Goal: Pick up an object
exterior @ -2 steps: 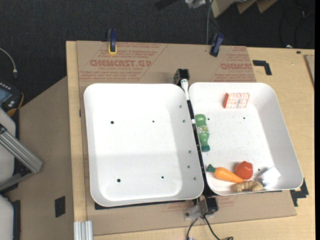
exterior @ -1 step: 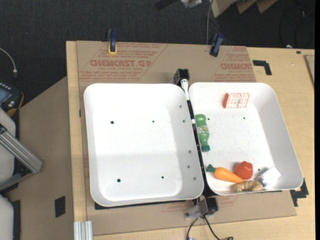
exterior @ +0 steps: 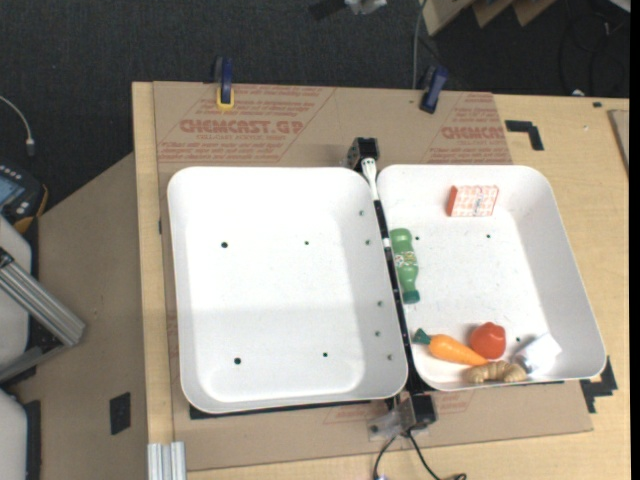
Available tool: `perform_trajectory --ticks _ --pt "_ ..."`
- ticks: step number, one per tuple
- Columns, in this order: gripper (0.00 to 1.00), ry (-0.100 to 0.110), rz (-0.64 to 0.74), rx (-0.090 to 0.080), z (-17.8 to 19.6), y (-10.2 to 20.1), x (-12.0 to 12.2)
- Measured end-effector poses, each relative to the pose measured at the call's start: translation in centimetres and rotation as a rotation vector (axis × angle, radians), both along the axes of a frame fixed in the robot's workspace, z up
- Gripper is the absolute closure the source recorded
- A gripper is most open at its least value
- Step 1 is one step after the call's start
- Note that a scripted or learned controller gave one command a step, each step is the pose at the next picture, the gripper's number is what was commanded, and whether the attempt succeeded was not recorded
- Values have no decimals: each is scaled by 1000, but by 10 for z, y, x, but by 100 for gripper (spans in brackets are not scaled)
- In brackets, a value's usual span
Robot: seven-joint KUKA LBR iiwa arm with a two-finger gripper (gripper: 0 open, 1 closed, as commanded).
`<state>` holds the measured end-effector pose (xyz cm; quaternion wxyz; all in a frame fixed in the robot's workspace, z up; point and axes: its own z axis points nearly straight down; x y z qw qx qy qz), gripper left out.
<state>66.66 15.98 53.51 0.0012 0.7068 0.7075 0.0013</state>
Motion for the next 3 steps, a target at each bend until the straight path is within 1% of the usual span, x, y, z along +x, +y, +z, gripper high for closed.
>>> perform_trajectory --ticks 3 --pt "100 0 -1 0 0 30 0"
